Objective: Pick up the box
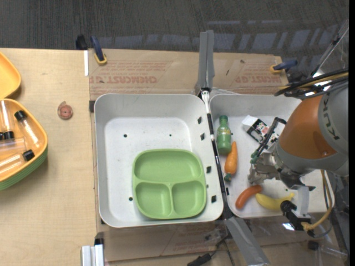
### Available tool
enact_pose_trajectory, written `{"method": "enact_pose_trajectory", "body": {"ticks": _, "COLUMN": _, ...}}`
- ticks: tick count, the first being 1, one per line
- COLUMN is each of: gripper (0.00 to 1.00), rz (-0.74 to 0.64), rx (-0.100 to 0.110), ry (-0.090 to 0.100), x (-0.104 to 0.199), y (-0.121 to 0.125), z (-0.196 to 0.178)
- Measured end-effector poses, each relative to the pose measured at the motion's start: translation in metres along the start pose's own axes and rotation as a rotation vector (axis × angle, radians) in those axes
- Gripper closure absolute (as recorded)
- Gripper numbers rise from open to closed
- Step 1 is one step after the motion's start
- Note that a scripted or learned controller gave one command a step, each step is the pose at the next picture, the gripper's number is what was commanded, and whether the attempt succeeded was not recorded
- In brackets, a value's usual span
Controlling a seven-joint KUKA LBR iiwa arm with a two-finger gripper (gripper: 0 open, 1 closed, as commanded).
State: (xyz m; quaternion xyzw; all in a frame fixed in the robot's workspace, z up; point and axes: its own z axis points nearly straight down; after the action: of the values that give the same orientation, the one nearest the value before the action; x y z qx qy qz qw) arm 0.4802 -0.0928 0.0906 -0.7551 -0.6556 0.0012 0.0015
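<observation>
Two white bins side by side on the bench. Left bin (111, 148): a green divided plate (169, 183) lying flat toward its near edge, nearer the right wall. Right bin (238, 105): a small box (255, 127), white with a dark printed face, toward the far edge and about midway across, tilted, apart from everything else. Along the left wall, a green bottle (223, 134) with a carrot (231, 158) just below it. Toward the near edge, a sausage (247, 195) and a banana (273, 201) close together. Grey arm with orange band (310, 132) reaching in from the right edge; gripper (260, 168) low over the bin's middle, above the sausage and short of the box. Jaw state: cannot tell. Nothing visibly held.
</observation>
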Motion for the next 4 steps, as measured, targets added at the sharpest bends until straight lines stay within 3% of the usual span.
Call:
{"method": "enact_pose_trajectory", "body": {"ticks": 1, "gripper": 1.0, "rz": -0.188, "rx": -0.003, "ry": -0.001, "x": -0.01, "y": 0.006, "z": -0.019}}
{"method": "enact_pose_trajectory", "body": {"ticks": 2, "gripper": 1.0, "rz": -0.146, "rx": -0.002, "ry": -0.002, "x": -0.109, "y": 0.031, "z": -0.12}}
{"method": "enact_pose_trajectory", "body": {"ticks": 3, "gripper": 1.0, "rz": -0.226, "rx": 0.0, "ry": 0.0, "x": -0.059, "y": 0.005, "z": -0.028}}
{"method": "enact_pose_trajectory", "body": {"ticks": 4, "gripper": 1.0, "rz": -0.043, "rx": -0.002, "ry": -0.002, "x": 0.075, "y": 0.012, "z": -0.1}}
